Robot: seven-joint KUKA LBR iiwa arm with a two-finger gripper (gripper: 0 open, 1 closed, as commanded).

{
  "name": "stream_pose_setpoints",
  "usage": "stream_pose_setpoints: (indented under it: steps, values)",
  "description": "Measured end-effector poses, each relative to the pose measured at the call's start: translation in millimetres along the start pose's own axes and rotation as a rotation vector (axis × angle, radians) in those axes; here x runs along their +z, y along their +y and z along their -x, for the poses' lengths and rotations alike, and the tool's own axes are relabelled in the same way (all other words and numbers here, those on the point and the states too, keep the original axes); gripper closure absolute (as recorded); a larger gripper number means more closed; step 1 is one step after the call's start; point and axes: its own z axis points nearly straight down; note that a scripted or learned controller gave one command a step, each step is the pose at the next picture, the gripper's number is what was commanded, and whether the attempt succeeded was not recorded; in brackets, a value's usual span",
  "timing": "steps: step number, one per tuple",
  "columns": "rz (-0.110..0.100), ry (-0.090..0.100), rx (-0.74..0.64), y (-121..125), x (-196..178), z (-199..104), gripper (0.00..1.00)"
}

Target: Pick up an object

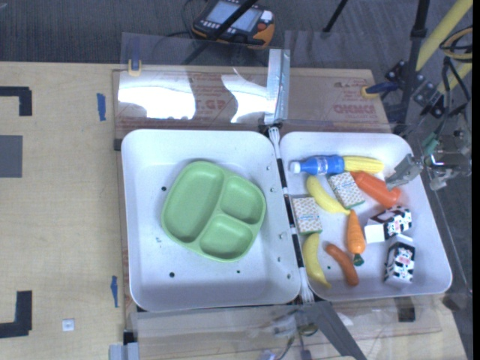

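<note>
1. A pale wooden tabletop (60, 223) fills the left and lower frame, marked with black squares and bits of blue tape.
2. Two shallow white bins sit side by side: the left bin (142, 276) holds a green divided plate (214, 210); the right bin (435, 268) holds the toy food.
3. In the right bin lie a blue bottle (321, 165), a corn cob (363, 163), two bananas (324, 194) (313, 259), two carrots (376, 189) (355, 235), a sausage (343, 264), two cracker packs (307, 214) (346, 189) and two cow-patterned cartons (393, 223) (400, 262).
4. Dark carpet, tripod legs and a handheld controller (231, 18) occupy the upper frame.
5. The gripper (405, 169) sits at the bin's upper right edge, just beside the upper carrot's end. Glare and clutter blur it; I cannot tell whether the fingers are spread or pressed together.
6. Reflections wash out the clear sheet (195, 96) behind the bins.
</note>
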Motion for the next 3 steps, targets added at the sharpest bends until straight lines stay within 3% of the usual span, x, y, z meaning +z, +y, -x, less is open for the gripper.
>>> stream_pose_setpoints:
  steps: [1,2,3]
  values:
    - [0.001,0.0,-0.172,23.7,116.3,-52.8,0.0]
    - [0.014,-0.005,-0.28,22.9,178.9,-62.3,0.0]
    - [0.006,-0.002,-0.352,82.7,185.0,-55.7,0.0]
